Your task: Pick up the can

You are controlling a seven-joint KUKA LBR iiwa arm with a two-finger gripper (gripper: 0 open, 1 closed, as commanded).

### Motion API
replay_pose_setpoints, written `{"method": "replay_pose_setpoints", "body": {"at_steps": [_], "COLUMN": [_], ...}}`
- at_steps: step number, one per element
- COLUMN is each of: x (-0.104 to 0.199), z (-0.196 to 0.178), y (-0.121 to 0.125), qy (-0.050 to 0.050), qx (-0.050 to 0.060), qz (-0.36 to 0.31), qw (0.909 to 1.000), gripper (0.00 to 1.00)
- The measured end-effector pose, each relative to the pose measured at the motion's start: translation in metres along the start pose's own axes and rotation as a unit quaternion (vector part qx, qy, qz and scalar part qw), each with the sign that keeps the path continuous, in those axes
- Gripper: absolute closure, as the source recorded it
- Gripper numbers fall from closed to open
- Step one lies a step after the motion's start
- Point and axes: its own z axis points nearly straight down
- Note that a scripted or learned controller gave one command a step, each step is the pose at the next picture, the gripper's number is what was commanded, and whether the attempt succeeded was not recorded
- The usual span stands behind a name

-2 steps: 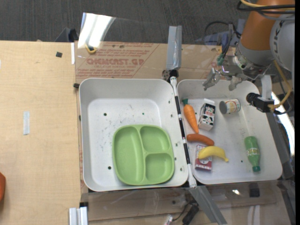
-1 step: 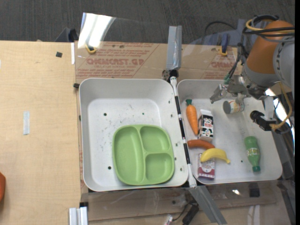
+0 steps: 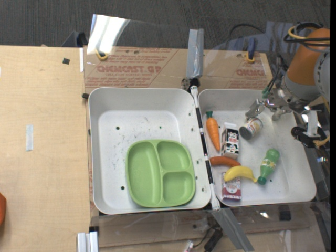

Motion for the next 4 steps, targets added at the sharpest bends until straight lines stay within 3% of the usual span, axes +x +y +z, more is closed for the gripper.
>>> {"method": "replay_pose_setpoints", "body": {"at_steps": [1,2,3,4], "x": [0.038,0.018,0.016,0.015], "z": [0.001,0.001,0.001,-0.007], "y": [-0.041,-0.101,-0.065,-0.065], "qy": [0.0,0.001,0.0,0.0], "qx": [0.001,0.002,0.002,0.001], "qz": [0.007,0.039,0.057,0.058], "qw": [1.0,0.9992,0.9984,0.9983], "gripper": [0.0,0.0,0.0,1.0]}}
